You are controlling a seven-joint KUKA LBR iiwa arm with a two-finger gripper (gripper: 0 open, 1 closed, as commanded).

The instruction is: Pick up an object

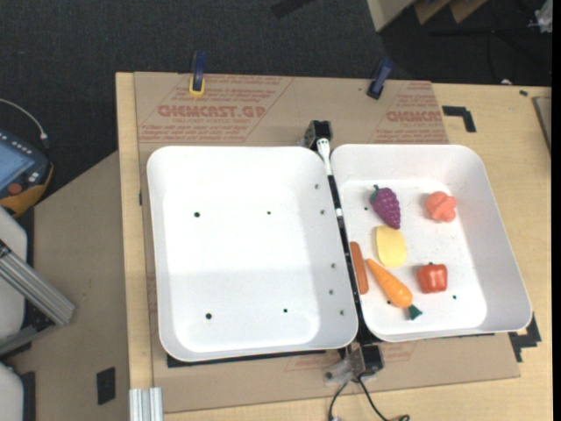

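Where the two white bins meet side by side on the bench, every loose item lies in the right bin (478,235)

Right bin, contents:
- purple bunch of grapes (385,206), upper middle
- pink lumpy piece (441,206), right of the grapes and apart from them; kind cannot be told
- yellow rounded piece (391,246), just below the grapes
- red pepper (431,276), lower right, apart from the yellow piece
- carrot (390,286), lying on a slant, thick end just under the yellow piece, green tip toward the near rim
- slim orange-red stick (359,267), lengthwise along the bin's left wall, just beside the carrot's upper end

Left bin (237,261): white floor with four small dark dots, near half in brighter light

Both bins sit on a brown cardboard sheet (263,99) with red lettering. Two blue clamps (198,75) grip its far edge. A black clip (318,133) sits at the far end of the seam between the bins. A cable (351,397) trails off the near edge
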